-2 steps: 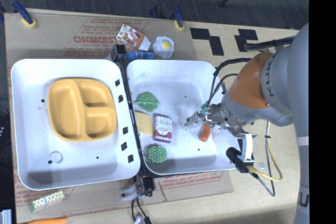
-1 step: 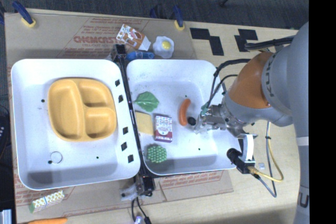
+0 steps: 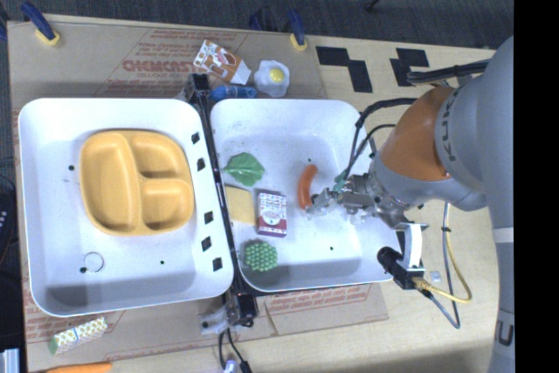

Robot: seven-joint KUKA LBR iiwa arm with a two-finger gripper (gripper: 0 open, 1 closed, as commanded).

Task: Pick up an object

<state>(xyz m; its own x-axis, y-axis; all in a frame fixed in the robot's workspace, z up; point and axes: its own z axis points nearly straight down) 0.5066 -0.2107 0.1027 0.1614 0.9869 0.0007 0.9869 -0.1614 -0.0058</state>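
The right bin holds an orange sausage-shaped toy, a green leaf-shaped piece, a small red and white box, a pale yellow flat piece and a round green item. My gripper hangs low in the bin's right half, just right of the orange sausage and slightly below it. Its tips are small and blurred against the white floor. Nothing shows between them.
The left bin holds a yellow divided tray. Behind the bins lie a small printed carton, a blue item and a yellow and white object. The arm's wrist and cables overhang the right bin's right rim.
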